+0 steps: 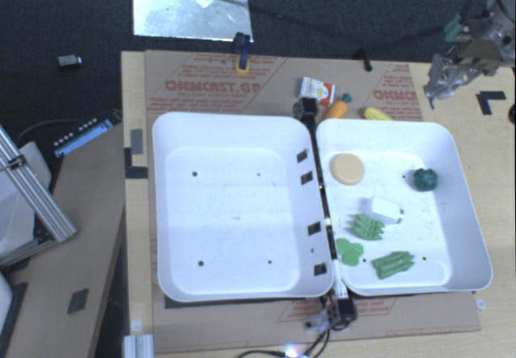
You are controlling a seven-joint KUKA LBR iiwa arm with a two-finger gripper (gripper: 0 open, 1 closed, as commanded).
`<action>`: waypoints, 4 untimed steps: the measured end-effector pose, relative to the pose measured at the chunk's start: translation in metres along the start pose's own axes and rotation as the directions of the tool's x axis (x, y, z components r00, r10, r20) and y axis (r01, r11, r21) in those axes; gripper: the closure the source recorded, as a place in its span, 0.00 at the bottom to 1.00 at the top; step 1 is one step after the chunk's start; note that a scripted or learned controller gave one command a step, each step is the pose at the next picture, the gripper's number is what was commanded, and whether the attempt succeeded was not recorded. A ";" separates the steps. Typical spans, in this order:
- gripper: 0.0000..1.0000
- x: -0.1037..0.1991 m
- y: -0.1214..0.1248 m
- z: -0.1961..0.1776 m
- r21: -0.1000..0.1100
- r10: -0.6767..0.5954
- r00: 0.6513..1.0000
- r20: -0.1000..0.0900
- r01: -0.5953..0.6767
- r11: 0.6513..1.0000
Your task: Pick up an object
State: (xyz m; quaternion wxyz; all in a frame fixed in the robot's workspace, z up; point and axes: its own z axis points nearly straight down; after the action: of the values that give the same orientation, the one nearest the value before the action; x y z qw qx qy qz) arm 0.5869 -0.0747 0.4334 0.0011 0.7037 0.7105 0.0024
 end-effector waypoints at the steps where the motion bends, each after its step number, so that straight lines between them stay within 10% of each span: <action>1: 1.00 0.047 -0.042 -0.027 -0.001 0.000 1.000 0.000 0.000 1.000; 3: 1.00 0.136 -0.099 -0.024 0.001 0.003 1.000 0.000 -0.003 1.000; 4: 1.00 0.056 -0.063 -0.107 -0.008 0.015 1.000 0.004 -0.015 1.000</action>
State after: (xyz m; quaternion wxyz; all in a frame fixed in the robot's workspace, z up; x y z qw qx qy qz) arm 0.5227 -0.0191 0.5402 0.0056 0.7091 0.7051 0.0038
